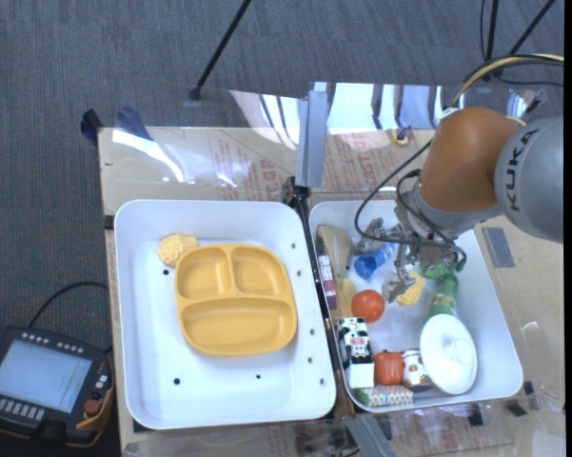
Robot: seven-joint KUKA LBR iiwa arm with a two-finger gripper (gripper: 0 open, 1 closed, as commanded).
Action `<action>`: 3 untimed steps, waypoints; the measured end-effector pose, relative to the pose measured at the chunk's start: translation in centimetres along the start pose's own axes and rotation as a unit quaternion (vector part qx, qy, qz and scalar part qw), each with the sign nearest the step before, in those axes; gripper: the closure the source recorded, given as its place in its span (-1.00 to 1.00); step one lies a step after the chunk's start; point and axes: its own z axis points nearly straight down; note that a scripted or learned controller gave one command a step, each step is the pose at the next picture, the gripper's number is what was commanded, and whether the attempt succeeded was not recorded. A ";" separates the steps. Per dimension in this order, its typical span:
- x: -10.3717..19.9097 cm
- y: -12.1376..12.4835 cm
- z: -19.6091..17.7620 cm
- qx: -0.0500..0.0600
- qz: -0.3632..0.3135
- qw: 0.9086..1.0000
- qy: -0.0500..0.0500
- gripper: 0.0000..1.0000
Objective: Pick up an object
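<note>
While the arm (500, 174) reaches in from the right, the bench contents stand as listed.

Gripper: the gripper (414, 272) hangs low over the right bin (502, 327), in its upper middle; its fingers are lost in clutter, so how far apart they stand cannot be told, nor whether anything lies between them.
Nearest item: a yellow corn piece (411, 293), just under the gripper tip, touching or nearly so.
Blue item: a small blue object (367, 265), just left of the gripper.
Tomato: a red ball-shaped tomato (367, 305), below the blue object, near the corn.
Green bottle: a green bottle (443, 288), just right of the corn, tilted.
White lid: a round white lid (448, 352), low in the right bin.
Cow carton: a black-and-white carton (355, 340), along the bin's left wall.
Red cup: a small red cup (388, 367), beside the carton.
Left bin: the left bin (143, 350) bears a yellow divided tray (235, 298), with a yellow waffle-like piece (175, 248) touching the tray's upper left corner.
</note>
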 end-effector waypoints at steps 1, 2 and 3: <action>8.3 -3.8 0.0 0.000 -0.018 1.000 0.001 -1.00; 2.3 1.5 0.0 0.000 -0.097 0.995 0.000 -1.00; 2.9 4.5 0.0 0.002 -0.018 1.000 0.000 -1.00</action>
